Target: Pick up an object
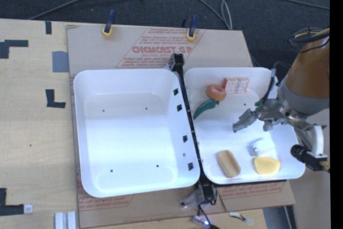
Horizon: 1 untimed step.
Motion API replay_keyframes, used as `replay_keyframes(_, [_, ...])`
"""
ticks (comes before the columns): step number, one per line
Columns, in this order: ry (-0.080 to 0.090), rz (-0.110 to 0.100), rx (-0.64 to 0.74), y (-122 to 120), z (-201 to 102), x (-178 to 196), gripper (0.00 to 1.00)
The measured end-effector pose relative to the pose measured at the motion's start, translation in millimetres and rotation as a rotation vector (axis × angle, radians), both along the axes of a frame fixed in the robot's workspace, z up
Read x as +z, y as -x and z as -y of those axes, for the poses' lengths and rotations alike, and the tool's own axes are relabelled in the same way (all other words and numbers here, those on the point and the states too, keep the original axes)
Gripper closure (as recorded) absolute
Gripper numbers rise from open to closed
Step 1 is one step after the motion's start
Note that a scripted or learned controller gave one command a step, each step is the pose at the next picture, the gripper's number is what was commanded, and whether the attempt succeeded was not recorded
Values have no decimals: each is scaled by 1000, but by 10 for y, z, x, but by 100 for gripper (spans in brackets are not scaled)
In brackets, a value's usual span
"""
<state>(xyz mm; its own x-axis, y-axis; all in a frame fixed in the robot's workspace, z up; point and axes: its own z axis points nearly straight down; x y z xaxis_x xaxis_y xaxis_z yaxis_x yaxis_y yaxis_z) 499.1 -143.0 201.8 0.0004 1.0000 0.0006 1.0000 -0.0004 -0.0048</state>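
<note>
Pincer (244, 122) hangs over right bin (242, 182), can't tell if open or closed. Bread roll (228, 163) lies near it, toward bin's front edge; yellow piece (266, 165) beside roll; orange-green toy (211, 99) near divider.

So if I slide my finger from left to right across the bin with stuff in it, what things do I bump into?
Green-handled tool → orange thing → tan bread roll → printed card → small white piece → yellow lump. The arm's jaws hang over the middle of that bin.
</note>
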Motion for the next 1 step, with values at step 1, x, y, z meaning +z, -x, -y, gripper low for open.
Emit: replay_keyframes(1, [-1,-1,1,43,-91,-576,0])
